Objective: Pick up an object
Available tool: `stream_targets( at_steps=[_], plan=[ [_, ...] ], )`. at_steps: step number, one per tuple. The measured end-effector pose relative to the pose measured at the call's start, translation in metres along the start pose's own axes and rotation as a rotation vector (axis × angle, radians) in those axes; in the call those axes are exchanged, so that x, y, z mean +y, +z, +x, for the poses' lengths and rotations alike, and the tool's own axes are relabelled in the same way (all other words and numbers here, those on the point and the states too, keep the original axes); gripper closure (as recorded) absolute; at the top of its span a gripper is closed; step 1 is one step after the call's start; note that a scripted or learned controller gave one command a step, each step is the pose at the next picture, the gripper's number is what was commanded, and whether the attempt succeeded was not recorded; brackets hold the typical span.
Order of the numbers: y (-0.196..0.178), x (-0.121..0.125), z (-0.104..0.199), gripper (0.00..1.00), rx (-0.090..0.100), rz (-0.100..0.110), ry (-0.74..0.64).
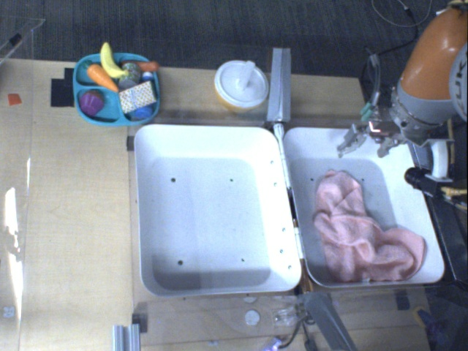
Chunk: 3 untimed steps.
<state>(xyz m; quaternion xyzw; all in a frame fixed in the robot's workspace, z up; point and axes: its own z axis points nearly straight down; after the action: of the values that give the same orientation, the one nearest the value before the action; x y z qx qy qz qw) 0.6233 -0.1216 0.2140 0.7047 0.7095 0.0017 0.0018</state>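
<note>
While the gripper (368,139) hovers open and empty at the upper edge of the right bin (436,269), the pink cloth (358,232) lies crumpled below it, its length trailing toward the frame's lower right.

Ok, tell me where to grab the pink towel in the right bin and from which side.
Probably from straight above, pinching the raised ridge of folds at the upper left of the pink towel. It lies crumpled in the right bin, bunched into thick creases there, while its lower part near the bin's front wall looks flatter. The gripper hovers over the bin's far end, so a short move toward the front, then a descent, should do.
</note>
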Motion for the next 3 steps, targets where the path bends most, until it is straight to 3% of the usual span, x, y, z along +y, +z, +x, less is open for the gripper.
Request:
stream_targets(
  at_steps=[1,2,3],
  plan=[
    [0.118,-0.028,0.005,0.00,0.000,-0.001,-0.026],
    [0.122,-0.070,0.026,0.00,-0.002,-0.013,-0.097],
    [0.125,-0.011,0.037,0.00,-0.001,-0.009,-0.004]
  ],
)
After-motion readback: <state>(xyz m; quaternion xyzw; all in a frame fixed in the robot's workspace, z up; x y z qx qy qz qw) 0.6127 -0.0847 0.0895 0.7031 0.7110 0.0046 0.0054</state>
